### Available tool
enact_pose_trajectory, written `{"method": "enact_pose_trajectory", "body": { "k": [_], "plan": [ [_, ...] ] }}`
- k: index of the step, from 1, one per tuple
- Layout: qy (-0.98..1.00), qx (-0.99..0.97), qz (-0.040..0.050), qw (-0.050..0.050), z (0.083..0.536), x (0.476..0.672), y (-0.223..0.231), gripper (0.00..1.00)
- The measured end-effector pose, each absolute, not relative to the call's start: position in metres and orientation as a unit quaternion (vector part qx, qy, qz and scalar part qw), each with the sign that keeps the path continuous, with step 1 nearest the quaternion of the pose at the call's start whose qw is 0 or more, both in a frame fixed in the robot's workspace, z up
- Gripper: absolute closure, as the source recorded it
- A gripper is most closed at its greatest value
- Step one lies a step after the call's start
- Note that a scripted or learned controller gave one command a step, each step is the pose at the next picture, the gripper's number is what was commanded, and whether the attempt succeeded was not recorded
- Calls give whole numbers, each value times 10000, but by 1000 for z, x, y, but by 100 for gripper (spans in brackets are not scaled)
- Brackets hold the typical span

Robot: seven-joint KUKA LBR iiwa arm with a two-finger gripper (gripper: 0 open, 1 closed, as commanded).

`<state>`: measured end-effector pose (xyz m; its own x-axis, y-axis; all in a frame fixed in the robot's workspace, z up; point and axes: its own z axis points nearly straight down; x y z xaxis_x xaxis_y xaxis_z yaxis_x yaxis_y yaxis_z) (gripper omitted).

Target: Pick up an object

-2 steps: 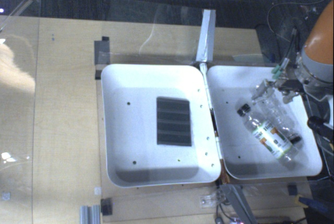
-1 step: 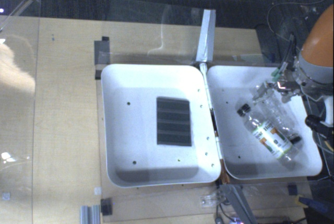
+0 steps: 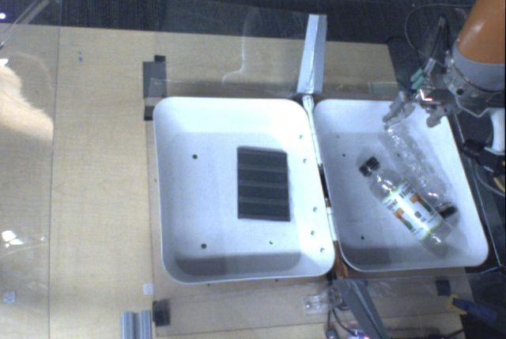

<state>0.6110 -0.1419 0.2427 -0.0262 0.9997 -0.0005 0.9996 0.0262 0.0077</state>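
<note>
A dark ribbed rectangular pad [image 3: 263, 183] lies flat at the middle of the left bin [image 3: 178, 124]. In the right bin [image 3: 348, 246], two clear plastic bottles lie on their sides: a labelled bottle [image 3: 403, 207] towards five o'clock, its black cap pointing to ten o'clock, and an unlabelled bottle [image 3: 419, 163] just beside it.

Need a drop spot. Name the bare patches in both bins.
Left bin: bare floor all around the dark ridged pad. Right bin: bare along its left wall and near-left corner; crowded right of centre with clear bottles, the pincer above its far edge.
</note>
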Motion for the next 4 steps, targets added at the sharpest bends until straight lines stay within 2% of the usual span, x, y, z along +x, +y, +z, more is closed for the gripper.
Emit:
{"method": "enact_pose_trajectory", "body": {
  "k": [1,2,3,4],
  "plan": [
    [6708,7416,21,20,197,649,-135,0],
    [7154,6987,37,42,88,613,-135,0],
    [7161,6979,69,66,101,615,-134,100],
    [7161,6979,68,65,101,615,-134,0]
  ]
}}
